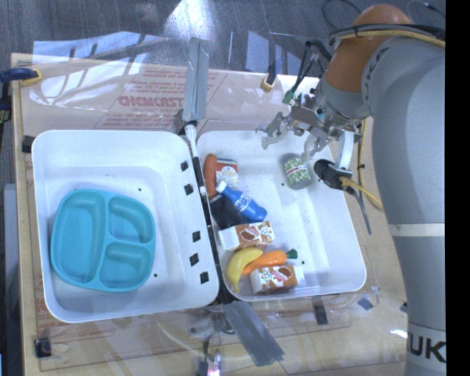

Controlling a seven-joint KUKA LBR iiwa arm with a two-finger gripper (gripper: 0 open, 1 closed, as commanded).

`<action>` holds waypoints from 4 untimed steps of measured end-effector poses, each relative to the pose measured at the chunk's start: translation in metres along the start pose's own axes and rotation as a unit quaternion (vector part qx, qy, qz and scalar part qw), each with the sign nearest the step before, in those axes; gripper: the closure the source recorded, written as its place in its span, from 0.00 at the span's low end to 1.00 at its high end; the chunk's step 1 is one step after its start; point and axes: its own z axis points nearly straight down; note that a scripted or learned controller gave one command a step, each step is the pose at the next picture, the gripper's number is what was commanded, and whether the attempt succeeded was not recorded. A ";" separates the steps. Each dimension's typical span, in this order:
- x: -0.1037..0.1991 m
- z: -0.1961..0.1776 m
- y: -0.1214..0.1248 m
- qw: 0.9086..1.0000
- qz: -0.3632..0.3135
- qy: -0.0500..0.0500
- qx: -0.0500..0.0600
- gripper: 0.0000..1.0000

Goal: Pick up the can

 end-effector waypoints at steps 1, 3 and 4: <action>0.002 0.026 -0.001 1.000 0.006 -0.001 0.001 0.00; 0.002 0.048 -0.001 1.000 0.004 0.000 0.000 0.00; 0.002 0.070 0.000 1.000 0.004 -0.001 0.001 0.00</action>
